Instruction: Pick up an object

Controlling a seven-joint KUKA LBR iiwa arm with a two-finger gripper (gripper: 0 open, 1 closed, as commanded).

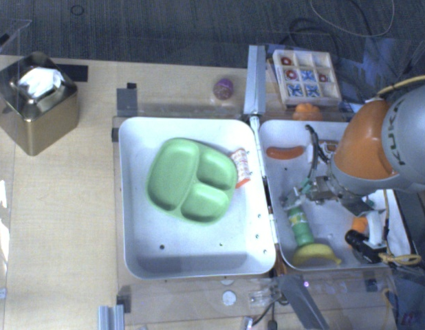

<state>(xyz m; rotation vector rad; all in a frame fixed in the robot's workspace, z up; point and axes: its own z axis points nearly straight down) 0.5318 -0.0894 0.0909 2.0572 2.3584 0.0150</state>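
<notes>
The green bottle (300, 226) lies in my right bin (281, 184), its foot touching the yellow banana (316, 254); the top of the bottle sits just below my claw (300, 193). I can't tell how the claw is set. If I close off-centre the round bottle may roll aside, or I may nudge the banana instead.
</notes>
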